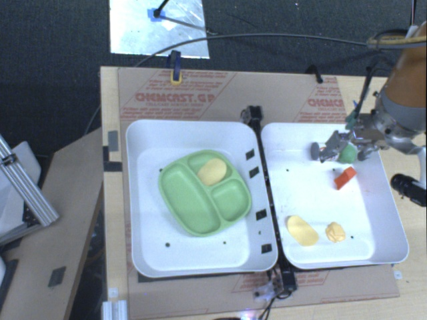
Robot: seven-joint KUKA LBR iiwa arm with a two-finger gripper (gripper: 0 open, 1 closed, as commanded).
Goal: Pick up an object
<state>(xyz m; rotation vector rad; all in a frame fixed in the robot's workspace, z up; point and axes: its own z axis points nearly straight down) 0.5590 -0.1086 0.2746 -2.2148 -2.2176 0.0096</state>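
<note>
My gripper hangs over the far part of the right bin, reaching in from the right. A small green object shows right against the gripper's grey parts; I cannot tell whether it is gripped or lies beneath. Just in front of it lies a red-orange block on the bin floor. Two yellow pieces rest near the bin's front: a flat oval one and a smaller lump.
The left bin holds a green divided plate with a yellow item in its far compartment. A black divider with clips runs between the bins. A cable arcs over the bench's far edge.
</note>
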